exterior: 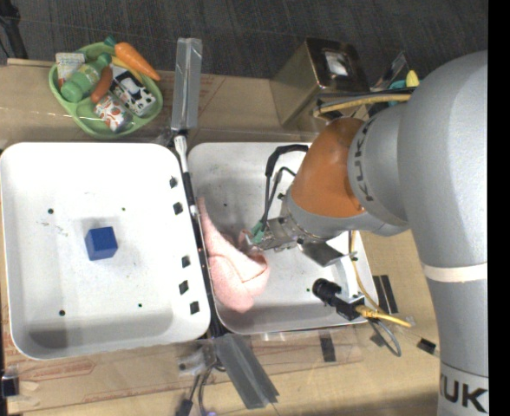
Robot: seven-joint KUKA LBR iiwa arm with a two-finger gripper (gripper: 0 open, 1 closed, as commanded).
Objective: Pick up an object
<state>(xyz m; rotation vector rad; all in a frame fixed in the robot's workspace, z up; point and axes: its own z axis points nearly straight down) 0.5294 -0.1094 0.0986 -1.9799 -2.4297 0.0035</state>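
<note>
A pink soft cloth-like object [231, 271] lies along the left wall of the right bin [238, 159], near its front. My gripper [257, 243] is low in that bin, right at the pink object's upper right edge and touching it. The arm's orange band and wrist hang over the bin's middle and hide most of the gripper. A blue cube [101, 243] rests on the floor of the left bin [29, 180], well away from the gripper.
A green bowl [75, 115] of toy food, with a carrot on top, sits behind the left bin. A cardboard box [311, 81] stands behind the right bin. A grey metal divider [186, 85] runs between the bins at the back.
</note>
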